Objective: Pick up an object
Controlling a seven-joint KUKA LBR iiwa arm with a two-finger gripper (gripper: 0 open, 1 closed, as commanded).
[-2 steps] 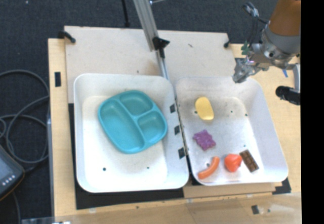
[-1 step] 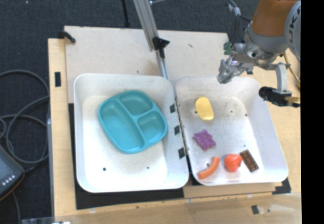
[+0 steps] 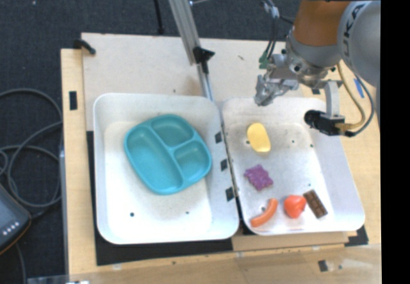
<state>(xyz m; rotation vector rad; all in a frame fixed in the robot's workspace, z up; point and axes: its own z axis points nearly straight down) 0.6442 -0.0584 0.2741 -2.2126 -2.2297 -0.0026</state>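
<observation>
Hovering over the far rim of the right bin, gripper carrying nothing; open or shut, cannot tell. Just toward the camera from it, lying on the bin floor: yellow piece, long axis running roughly away from the camera. Farther off: purple piece, orange carrot, red piece, brown bar.

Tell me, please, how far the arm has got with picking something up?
Nothing looks picked yet. The pincer hangs over the far edge of the right bin, above the yellow piece. All the items lie on the bin floor, including the purple piece. Descending, grasping and lifting remain.
</observation>
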